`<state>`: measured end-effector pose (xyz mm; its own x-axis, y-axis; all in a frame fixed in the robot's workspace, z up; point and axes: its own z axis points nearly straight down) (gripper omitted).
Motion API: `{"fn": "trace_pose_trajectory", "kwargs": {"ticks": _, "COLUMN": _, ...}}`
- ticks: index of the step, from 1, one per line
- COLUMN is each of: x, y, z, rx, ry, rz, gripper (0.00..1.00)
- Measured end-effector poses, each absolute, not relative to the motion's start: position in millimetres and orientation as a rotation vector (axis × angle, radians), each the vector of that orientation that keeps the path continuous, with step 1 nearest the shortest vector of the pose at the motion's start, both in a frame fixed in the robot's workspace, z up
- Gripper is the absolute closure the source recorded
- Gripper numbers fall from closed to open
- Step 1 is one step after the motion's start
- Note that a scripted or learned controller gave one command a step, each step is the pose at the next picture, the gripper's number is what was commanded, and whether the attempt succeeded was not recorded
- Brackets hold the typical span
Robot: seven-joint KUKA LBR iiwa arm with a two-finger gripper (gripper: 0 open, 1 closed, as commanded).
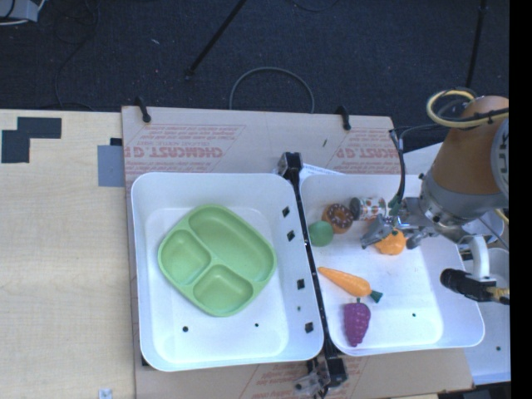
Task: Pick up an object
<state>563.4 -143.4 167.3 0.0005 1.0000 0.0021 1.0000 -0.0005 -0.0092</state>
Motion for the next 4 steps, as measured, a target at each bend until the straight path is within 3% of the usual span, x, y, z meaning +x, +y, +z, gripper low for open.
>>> {"fn": "trace_pose_trajectory", "kwargs": {"ticks": 1, "x": 555.2, "y": -134, "z": 111, "rx": -2.215, "ry": -2.215, "rz": 0.007, "gripper": 0.0}}
{"fn": "trace_pose_trajectory", "kwargs": {"ticks": 2, "x": 556.5, "y": -136, "z": 125, "rx": -2.224, "ry": -2.212, "rz": 0.004, "gripper": 1.0}}
{"fn": "trace_pose_trajectory", "kwargs": {"ticks": 4, "x": 564.1, "y": -123, "z": 240, "rx": -2.221, "ry": -2.225, "rz": -0.003, "gripper": 1.0}}
